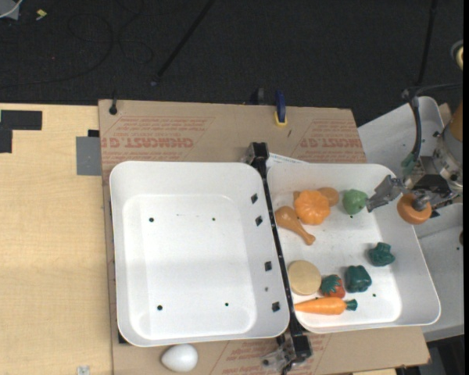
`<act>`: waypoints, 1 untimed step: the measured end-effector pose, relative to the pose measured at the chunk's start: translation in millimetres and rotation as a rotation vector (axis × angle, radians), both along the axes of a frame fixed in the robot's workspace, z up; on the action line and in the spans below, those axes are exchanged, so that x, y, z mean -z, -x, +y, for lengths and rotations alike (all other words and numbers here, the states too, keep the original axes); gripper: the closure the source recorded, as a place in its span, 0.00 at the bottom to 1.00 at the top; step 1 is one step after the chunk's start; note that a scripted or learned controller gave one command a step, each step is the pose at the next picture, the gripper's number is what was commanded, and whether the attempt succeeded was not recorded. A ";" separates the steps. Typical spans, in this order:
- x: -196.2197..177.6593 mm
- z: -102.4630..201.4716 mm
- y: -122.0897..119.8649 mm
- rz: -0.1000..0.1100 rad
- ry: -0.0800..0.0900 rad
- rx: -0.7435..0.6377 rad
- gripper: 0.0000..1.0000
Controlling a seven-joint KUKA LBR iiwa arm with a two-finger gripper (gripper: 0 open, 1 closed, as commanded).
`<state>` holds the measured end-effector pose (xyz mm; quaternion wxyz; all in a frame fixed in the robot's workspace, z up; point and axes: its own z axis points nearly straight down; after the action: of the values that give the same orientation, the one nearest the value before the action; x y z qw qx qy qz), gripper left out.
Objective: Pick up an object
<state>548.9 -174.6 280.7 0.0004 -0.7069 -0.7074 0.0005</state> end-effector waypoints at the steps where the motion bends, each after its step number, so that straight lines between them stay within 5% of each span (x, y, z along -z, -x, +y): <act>1: 109.4 38.5 -6.8 0.013 -0.005 -0.002 0.00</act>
<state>555.7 -136.1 171.3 0.0067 -0.7062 -0.7079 0.0030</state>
